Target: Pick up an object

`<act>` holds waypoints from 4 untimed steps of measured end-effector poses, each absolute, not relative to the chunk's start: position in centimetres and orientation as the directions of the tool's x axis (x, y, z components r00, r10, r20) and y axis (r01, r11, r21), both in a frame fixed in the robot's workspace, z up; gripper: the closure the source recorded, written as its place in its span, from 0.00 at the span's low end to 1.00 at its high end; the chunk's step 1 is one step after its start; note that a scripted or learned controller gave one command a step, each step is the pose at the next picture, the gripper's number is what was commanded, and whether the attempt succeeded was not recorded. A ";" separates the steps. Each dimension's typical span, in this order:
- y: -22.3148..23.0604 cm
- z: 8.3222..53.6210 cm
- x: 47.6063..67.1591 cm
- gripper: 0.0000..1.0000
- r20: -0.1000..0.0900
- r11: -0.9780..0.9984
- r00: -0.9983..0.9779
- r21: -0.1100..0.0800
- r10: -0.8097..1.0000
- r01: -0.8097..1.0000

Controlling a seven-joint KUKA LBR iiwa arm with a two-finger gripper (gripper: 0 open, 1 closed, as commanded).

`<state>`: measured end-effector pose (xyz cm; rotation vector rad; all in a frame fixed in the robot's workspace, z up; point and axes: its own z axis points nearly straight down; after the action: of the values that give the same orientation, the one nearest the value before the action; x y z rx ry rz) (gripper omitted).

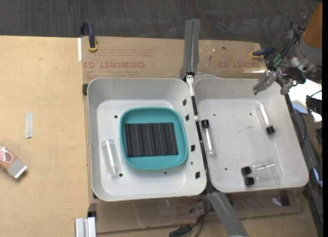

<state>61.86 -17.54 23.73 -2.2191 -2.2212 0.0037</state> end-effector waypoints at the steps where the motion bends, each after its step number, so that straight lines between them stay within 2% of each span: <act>1: -21.4 10.4 65.5 0.00 0.000 0.038 -0.038 -0.001 0.999 0.999; 2: -21.1 9.2 59.6 0.00 0.005 0.017 -0.017 -0.001 1.000 1.000; 3: -21.3 10.1 59.6 1.00 0.002 0.014 -0.014 0.000 1.000 1.000; 4: -9.5 16.9 63.8 1.00 0.000 -0.033 0.033 -0.001 0.999 0.999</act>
<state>63.77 -9.55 16.92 -2.2570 -2.1844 0.0016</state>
